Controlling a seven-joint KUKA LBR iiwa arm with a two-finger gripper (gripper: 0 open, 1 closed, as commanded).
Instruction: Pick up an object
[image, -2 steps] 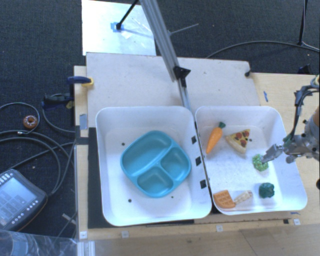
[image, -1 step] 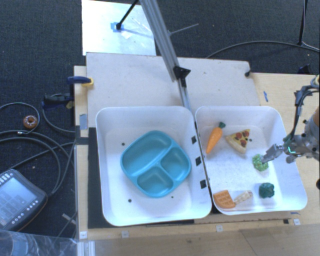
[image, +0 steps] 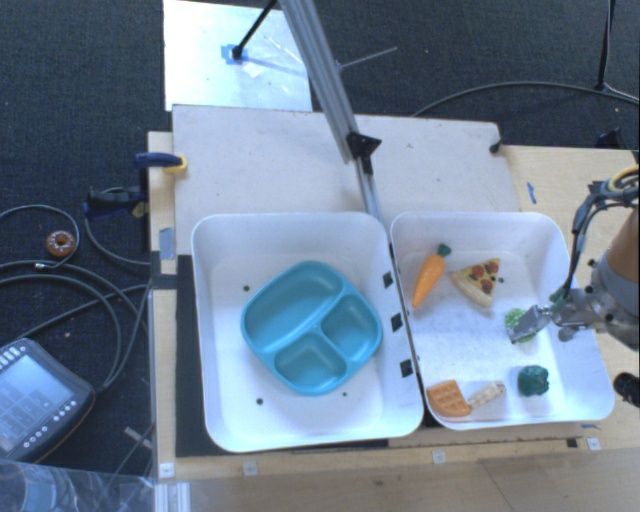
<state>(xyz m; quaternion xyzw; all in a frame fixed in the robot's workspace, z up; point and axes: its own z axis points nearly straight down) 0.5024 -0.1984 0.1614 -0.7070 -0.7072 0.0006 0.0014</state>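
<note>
Left bin is holding a blue divided plate, right bin is holding a carrot, pizza slice, waffle and green toy, gripper is hanging over a light-green piece, grip unclear.

Wooden bench bears two white bins, side by side.

left bin: tray | right bin: carrot, pizza
</note>
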